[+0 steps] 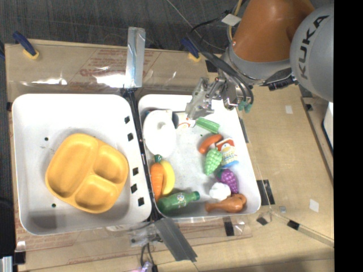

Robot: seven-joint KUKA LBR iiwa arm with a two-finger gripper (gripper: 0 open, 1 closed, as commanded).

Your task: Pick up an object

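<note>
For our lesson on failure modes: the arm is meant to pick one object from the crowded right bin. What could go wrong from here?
1. The gripper hangs near the bin's far wall, so the fingers might strike it.
2. The toys are packed close: the green corn touches the small carton, so a grasp could snag both or slip.

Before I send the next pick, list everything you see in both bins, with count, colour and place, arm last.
Divided plastic plate: 1, yellow, left bin.
Round cup: 1, white, right bin, far left.
Toy carrot: 1, orange, beside banana, yellow.
Toy bottle: 1, green, near edge.
Toy drumstick: 1, brown, near right corner.
Toy grapes: 1, purple, right side.
Toy corn: 1, light green, centre.
Gripper: 1, grey, over far edge of right bin.
</note>
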